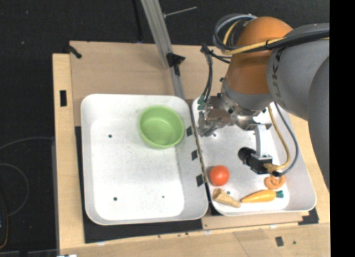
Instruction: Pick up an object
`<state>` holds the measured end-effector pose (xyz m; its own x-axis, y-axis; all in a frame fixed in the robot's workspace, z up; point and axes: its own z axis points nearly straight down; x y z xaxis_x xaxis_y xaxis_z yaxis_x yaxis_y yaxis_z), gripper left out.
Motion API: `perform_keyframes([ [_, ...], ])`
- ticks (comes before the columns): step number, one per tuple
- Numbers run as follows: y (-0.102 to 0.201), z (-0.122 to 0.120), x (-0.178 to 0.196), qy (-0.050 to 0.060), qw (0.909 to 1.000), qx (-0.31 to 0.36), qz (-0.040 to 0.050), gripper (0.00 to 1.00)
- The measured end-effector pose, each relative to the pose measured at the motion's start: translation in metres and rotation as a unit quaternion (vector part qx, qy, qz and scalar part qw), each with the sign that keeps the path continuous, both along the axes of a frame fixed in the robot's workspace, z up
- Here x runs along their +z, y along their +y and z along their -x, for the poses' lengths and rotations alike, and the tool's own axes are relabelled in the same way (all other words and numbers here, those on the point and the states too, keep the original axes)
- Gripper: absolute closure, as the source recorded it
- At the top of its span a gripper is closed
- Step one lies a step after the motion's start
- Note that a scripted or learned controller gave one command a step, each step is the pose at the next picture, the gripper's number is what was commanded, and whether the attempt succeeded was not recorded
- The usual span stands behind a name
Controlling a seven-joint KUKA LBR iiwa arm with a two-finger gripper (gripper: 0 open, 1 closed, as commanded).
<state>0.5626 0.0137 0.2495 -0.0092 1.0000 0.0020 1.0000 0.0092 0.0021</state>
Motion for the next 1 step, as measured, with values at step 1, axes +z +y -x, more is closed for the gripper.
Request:
perform_keyframes([
  [1,0.0487,-0.006,-0.0126,0.001,1.0,-0.001,0.0007,1.0],
])
